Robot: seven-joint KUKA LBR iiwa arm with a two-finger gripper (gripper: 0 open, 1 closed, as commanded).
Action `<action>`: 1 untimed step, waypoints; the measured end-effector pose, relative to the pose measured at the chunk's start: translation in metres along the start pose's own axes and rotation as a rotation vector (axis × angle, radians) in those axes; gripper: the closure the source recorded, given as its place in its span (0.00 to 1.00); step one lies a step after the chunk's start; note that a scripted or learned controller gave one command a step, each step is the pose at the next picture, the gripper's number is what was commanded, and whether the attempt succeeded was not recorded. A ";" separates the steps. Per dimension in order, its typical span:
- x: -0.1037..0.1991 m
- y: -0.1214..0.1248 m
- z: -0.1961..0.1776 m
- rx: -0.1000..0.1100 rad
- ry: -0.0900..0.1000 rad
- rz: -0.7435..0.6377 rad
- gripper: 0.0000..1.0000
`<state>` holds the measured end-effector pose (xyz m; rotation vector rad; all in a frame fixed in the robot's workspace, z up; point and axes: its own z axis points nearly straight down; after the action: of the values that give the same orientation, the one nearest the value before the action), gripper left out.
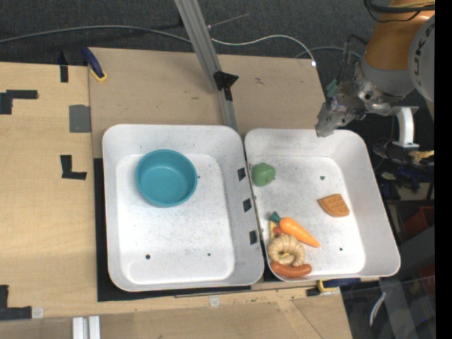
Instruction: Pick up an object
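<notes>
Carrot [299, 232] lies at five o'clock in the right bin [353, 150], touching the curled pastry [286, 248] and sausage [291, 270], so the jaws [325, 127], whose opening I cannot tell, hovering at the bin's one o'clock rim, might snag a neighbour.

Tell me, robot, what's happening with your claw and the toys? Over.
Two-finger gripper above right white bin's far rim, holding nothing. Orange toy carrot, green round lump untouched. Path clear. Over.
</notes>
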<state>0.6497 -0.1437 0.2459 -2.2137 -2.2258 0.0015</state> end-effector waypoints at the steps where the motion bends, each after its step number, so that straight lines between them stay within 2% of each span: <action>1: 0.058 0.011 0.006 0.000 0.000 -0.001 1.00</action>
<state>0.6601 -0.0853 0.2398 -2.2121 -2.2275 0.0006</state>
